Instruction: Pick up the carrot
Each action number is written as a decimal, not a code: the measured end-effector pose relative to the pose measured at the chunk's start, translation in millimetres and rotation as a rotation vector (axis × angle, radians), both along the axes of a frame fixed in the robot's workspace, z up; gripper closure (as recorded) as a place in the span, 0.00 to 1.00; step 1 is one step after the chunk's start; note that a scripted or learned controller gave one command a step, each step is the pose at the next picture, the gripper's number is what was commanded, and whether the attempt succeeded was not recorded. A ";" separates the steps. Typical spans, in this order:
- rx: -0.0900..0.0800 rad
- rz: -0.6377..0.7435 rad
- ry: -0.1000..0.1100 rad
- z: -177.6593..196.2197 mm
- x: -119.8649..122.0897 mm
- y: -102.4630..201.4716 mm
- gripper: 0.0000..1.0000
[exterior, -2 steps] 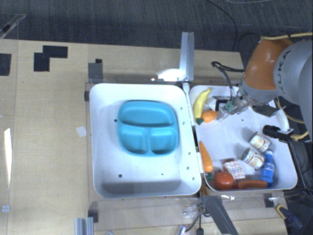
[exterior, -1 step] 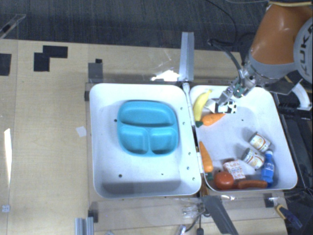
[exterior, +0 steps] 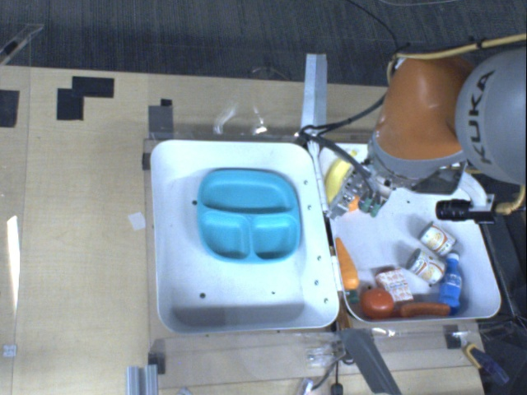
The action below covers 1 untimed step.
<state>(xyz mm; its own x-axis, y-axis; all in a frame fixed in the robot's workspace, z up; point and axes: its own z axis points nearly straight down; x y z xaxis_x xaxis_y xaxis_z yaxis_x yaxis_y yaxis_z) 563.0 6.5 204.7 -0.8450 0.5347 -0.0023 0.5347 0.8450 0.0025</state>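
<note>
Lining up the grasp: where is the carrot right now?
The slim orange carrot lies in the right-hand white bin, along its left wall, just above the round red tomato.

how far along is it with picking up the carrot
Done: nothing visible yet. The carrot lies in the right bin, along its left wall, with nothing gripping it.
In hand: the gripper is over the upper left of that bin, close to a banana and apart from the carrot.
Left: bringing the gripper to the carrot, closing on it and lifting it.
</note>
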 end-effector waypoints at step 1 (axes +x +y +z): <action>-0.002 0.288 -0.006 15.3 32.9 -18.9 1.00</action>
